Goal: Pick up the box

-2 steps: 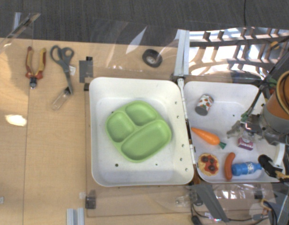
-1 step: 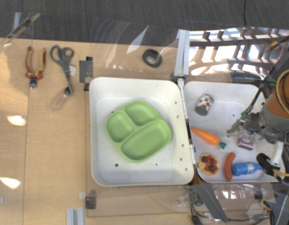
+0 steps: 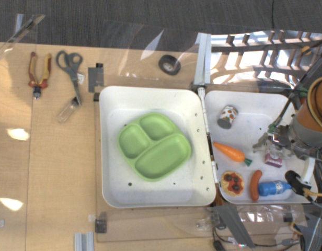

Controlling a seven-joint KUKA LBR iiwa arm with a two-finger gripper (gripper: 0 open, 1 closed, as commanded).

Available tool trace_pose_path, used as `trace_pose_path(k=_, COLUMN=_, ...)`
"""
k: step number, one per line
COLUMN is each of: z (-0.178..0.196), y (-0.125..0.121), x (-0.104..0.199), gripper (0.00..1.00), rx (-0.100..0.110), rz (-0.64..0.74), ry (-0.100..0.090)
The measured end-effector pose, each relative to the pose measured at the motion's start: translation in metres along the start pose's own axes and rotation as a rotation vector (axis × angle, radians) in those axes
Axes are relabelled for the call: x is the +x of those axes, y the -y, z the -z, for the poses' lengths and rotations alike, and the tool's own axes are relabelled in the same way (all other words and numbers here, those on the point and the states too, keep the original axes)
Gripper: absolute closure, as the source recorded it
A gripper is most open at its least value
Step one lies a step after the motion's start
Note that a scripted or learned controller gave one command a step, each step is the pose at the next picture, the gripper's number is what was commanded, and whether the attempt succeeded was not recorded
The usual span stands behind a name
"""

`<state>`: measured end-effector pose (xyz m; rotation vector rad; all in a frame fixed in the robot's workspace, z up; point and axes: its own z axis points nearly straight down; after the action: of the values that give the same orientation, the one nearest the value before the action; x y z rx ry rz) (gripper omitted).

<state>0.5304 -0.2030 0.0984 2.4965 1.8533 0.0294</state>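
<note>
Down on the bench (image 3: 51, 156) we go, biggest first: the left bin (image 3: 114, 187) carries a green divided plate (image 3: 154, 145) squarely in its middle, and the right bin (image 3: 244, 101) holds the clutter. The arm (image 3: 313, 114), grey with its orange band, comes in at three o'clock of that right bin, and the gripper (image 3: 273, 143) hangs low right over the target; whether it is spread or closed I cannot tell from up here. The box (image 3: 273, 160), a small purplish-pink carton, sits just under it, toward four o'clock from the bin's centre, partly hidden by the gripper. Around it: a carrot (image 3: 231, 152) at its nine o'clock, a blue bottle (image 3: 273, 188) at six, a red sausage (image 3: 255, 184) at seven, a small pizza slice (image 3: 232, 182) further out toward eight, and a patterned cup (image 3: 228, 116) on its side up at ten o'clock. My read on the box: light, thin-walled card, stiff enough to pinch but likely to dent under a hard squeeze, and smooth enough to slide. Best hold looks to be across two flat opposite faces, low on the body, square-on so it doesn't twist out.
</note>
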Motion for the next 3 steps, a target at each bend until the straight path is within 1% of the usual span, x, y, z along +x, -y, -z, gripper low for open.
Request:
trace_pose_path(k=1, z=-0.0017, y=-0.0083, x=0.0019, gripper=0.0, rx=0.01, rz=0.041, ry=0.001)
trace_pose_path(k=2, z=-0.0013, y=-0.0058, x=0.0011, gripper=0.0, rx=0.003, rz=0.049, ry=0.0)
trace_pose_path(k=3, z=-0.0012, y=-0.0066, x=0.002, gripper=0.0, rx=0.004, rz=0.035, ry=0.001)
